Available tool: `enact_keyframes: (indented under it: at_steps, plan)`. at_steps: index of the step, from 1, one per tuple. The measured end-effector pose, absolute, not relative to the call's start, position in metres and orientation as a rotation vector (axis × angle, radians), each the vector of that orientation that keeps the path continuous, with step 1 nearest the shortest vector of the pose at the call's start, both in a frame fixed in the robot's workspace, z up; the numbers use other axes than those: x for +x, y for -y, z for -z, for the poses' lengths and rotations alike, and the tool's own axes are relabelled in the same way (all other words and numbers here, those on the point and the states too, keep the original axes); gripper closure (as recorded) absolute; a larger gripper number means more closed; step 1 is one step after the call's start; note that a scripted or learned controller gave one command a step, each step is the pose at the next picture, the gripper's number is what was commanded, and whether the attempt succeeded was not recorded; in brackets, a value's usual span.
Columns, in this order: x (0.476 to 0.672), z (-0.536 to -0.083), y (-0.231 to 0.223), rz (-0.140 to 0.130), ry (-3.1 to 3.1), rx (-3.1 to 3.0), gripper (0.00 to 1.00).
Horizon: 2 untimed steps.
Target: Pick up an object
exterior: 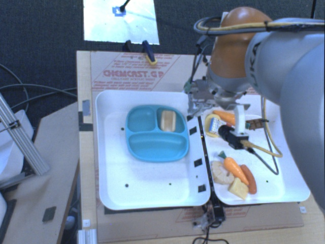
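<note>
My gripper point(196, 107) hangs low over the far left corner of the right bin point(284, 187), close to the wall between the two bins. Just right of it lie an orange carrot piece point(224, 117) and a yellow piece point(210, 125), partly hidden by the wrist. Nearer the front of that bin sit a second carrot point(235, 169), a red sausage point(250, 180), a yellow cheese wedge point(237, 188) and a beige round slice point(220, 172). I see nothing held by the gripper.
The left bin point(117, 187) holds a blue divided plate point(152, 147) with a bread slice point(168, 120) in its far right compartment. The big grey arm covers the far right of the right bin. Cardboard lies beyond the bins.
</note>
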State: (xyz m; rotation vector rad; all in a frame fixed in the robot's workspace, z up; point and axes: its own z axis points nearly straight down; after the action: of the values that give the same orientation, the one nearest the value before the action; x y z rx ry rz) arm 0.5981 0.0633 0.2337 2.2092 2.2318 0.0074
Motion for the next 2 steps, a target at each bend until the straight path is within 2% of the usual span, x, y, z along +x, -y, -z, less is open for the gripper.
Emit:
enact_keyframes:
  at_steps: [1,2]
  plan:
    - [0.609,-0.214,-0.089,-0.002,-2.229,2.213,1.0]
    - [0.608,-0.236,-0.088,-0.005,-2.227,2.214,1.0]
